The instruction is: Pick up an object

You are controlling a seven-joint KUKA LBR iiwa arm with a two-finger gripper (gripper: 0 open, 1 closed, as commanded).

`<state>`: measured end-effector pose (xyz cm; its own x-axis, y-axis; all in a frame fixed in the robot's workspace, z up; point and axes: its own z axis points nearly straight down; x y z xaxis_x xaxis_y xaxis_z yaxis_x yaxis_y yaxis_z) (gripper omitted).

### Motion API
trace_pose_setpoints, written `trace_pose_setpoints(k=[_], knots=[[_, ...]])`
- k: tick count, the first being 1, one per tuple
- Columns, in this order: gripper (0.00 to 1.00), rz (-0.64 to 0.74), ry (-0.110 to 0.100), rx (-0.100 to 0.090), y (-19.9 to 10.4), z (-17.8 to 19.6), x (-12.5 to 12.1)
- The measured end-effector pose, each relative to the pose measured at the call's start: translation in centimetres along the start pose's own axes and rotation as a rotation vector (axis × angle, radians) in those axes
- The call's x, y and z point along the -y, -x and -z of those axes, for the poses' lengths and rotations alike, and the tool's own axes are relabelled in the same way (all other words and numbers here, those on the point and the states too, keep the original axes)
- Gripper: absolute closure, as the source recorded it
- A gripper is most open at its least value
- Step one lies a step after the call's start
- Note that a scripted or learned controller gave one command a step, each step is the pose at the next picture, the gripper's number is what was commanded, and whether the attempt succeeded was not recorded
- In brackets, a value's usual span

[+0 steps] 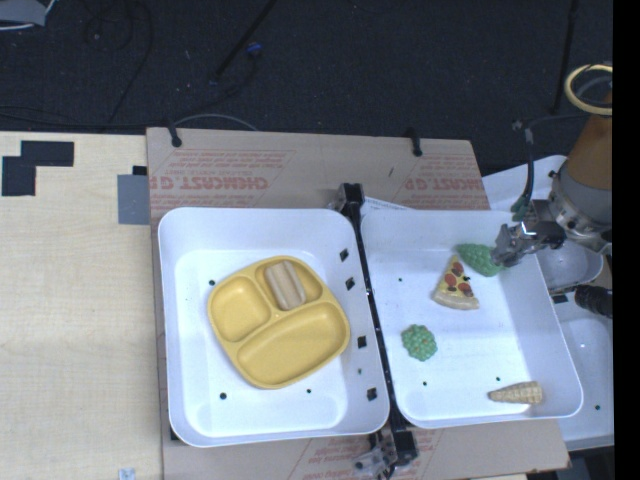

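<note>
Pincer (508,246) sits low at the right bin's (560,343) far right edge, arm (590,173) coming in from the right with its orange band up top. Fingertips dark and small, bunched right against a green leafy toy (478,259), maybe lettuce. Can't tell how far apart the fingers are, or whether the green piece is actually between them; it touches or overlaps the tips on the pincer's left side.

Just left of and below the pincer: toy pizza slice (457,286), lying flat, close to the green piece but apart from it. Further down-left: green broccoli-like clump (419,342), well clear of the pincer. Far below the pincer, near the bin's front right corner: pale cone-shaped piece (516,394), lying on its side.

Well left of the pincer, across the black divider (366,308): left bin (190,298) holding a yellow three-section tray (255,358), tilted at an angle. Toy hot dog (287,285) rests in the tray's upper right section. Cardboard sheet (300,173) under both bins.
</note>
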<state>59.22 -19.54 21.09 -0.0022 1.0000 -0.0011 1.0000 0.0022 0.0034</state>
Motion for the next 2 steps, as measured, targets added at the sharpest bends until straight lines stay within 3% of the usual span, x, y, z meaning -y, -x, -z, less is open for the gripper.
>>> trace_pose_setpoints(k=[1, 2], knots=[[1.00, 0.001, -0.004, -0.001, 0.1, 1.0, 0.0], [1.00, 0.002, -0.007, -0.003, -5.3, 2.0, 1.0]])
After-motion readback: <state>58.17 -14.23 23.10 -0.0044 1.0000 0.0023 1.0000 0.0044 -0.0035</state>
